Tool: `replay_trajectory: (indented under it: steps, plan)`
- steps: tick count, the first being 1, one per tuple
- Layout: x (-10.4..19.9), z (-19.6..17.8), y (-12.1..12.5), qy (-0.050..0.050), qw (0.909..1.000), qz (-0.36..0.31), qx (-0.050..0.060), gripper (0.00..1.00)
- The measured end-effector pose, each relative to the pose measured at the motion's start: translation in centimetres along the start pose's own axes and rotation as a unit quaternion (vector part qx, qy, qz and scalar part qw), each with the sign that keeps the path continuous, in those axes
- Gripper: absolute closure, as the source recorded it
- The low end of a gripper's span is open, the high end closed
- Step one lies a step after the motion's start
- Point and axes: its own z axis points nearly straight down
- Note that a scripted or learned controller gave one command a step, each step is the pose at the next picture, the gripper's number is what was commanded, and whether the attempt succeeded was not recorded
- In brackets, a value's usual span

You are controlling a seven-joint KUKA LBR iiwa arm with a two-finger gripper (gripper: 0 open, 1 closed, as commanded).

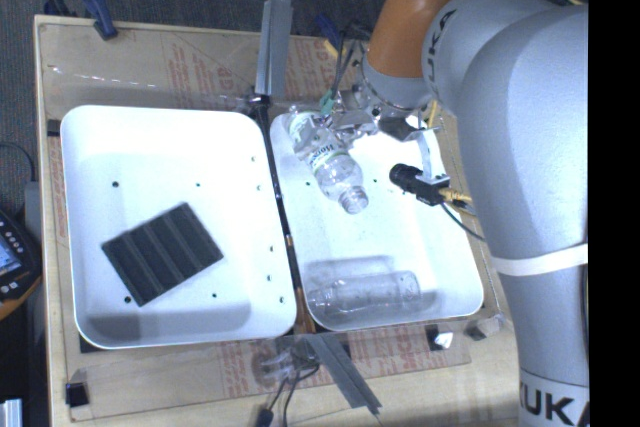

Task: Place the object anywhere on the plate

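A clear plastic bottle (332,169) with a white label lies slanted in the back part of the right bin (455,265), its cap end pointing toward the front. My gripper (343,121) is right over the bottle's upper end, touching or nearly touching it. The plate (162,252) is a dark ridged rectangle lying flat in the front left of the left bin (90,135). A second clear bottle (364,290) lies on its side along the right bin's front wall.
A black cylindrical part with a cable (418,184) hangs off the arm over the right bin. The grey arm (520,115) covers the right bin's right side. Metal clamps (274,45) sit at the divide between the bins, back and front.
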Motion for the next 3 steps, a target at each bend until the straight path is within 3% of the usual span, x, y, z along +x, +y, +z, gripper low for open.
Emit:
replay_trajectory:
  steps: [1,2,3]
  plan:
    - [4.5,-3.3,-3.2,-0.001,0.9949,0.1,-0.009,1.0]
    - [5.5,-1.9,-2.4,-0.002,0.999,0.043,-0.009,1.0]
    - [9.9,-6.4,-2.1,-0.002,0.9969,0.077,-0.011,1.0]
